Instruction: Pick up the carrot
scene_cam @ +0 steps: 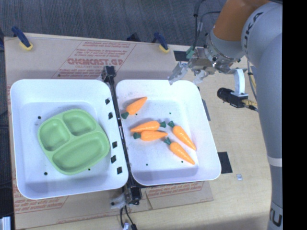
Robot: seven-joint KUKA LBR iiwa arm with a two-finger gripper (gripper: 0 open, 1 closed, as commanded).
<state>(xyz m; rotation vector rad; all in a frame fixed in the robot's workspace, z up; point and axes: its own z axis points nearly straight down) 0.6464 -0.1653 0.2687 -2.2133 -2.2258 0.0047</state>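
Observation:
Several orange carrots with green tops lie in the right bin. One carrot lies apart at the upper left. Two more lie side by side in the middle, and another pair lies to their right. My gripper hovers over the bin's far right corner, well above and beyond the carrots. It is open, with nothing between its fingers.
The left bin holds a green divided plate. A black clip strip runs between the bins. Cardboard lies under both bins, held by blue and yellow clamps at the far edge.

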